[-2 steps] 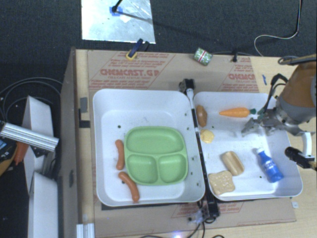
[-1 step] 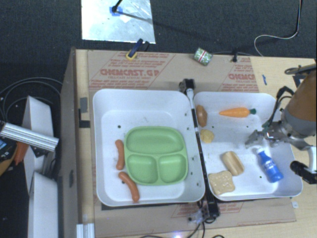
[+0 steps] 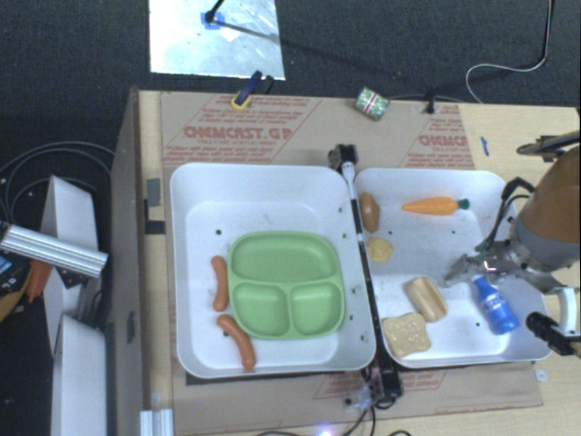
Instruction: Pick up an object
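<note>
Looks like the approach step: gripper (image 3: 472,268) down low in the right bin (image 3: 427,185), right beside the blue bottle (image 3: 495,305), can't tell if clenched or released, nothing visibly between the fingers. Probably needs lining up over the bottle before closing. Also in that bin: carrot (image 3: 434,206), bread roll (image 3: 425,298), toast slice (image 3: 406,333); over in the left bin (image 3: 263,184), green tray (image 3: 287,282) plus two sausages (image 3: 219,283).

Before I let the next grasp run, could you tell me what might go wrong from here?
The gripper sits between the blue bottle and the bread roll, so it may nudge either aside. The bottle lies tilted and looks rounded, so it could slip. The bin wall nearby may hamper the approach.
</note>
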Controlling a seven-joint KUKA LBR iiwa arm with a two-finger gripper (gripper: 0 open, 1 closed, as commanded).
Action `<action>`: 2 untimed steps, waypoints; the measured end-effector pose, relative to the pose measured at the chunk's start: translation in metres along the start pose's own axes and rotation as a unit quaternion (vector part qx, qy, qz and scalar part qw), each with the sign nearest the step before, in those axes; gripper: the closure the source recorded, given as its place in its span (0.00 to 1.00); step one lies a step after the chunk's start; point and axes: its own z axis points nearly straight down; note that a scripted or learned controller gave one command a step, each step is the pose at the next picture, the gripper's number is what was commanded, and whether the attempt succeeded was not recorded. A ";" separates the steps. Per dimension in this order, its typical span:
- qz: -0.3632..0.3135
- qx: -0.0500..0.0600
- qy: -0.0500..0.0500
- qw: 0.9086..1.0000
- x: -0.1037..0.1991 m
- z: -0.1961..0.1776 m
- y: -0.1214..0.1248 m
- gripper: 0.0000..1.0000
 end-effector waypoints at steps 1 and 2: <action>0.000 -0.001 0.000 1.000 0.000 -0.011 0.001 1.00; -0.002 -0.001 0.000 1.000 0.040 -0.050 -0.011 1.00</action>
